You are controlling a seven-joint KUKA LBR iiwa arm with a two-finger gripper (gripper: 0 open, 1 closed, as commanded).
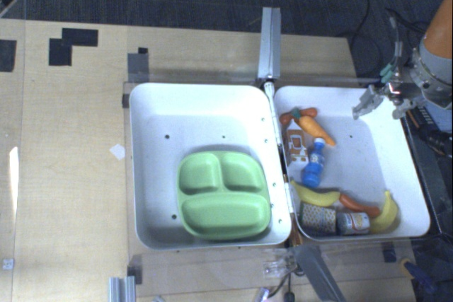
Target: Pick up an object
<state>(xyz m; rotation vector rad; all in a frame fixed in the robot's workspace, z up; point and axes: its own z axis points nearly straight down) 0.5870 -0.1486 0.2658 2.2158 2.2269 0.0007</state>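
The right bin point(417, 184) holds a cluster of small things along its left and near sides. An orange carrot point(313, 127) lies slantwise at the top, just beside a small carton point(295, 142). Below them a blue bottle point(314, 163) lies tilted. Near the front edge rest a yellow banana point(316, 196), a dark can point(319, 218), a second can point(353, 223), a red-orange piece point(359, 205) and another banana point(386, 212), curved at the corner.
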